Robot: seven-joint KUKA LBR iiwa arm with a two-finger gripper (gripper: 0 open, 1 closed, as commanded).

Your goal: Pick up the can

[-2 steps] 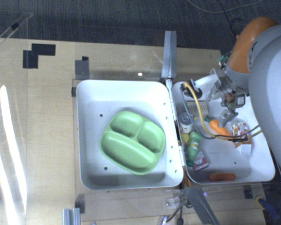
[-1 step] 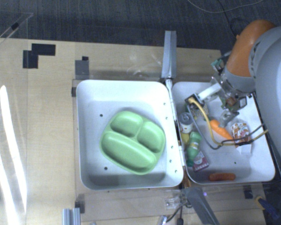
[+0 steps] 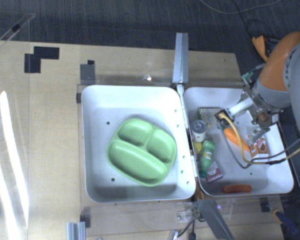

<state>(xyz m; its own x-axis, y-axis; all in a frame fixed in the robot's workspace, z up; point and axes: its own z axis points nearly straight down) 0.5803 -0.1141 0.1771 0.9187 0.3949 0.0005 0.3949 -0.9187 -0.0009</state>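
Tool (image 3: 256, 125) above right bin (opening unclear)

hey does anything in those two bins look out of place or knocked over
Nothing looks spilled or damaged. The green plate sits alone in the left bin, turned askew to its walls. In the right bin, the can and other items crowd the left wall in a loose jumble.

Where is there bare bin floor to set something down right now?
Left bin: bare floor along the rim all round the green tray, widest at the upper corners. Right bin: crowded, with the can, green bottle, carrot, sausage and gripper.
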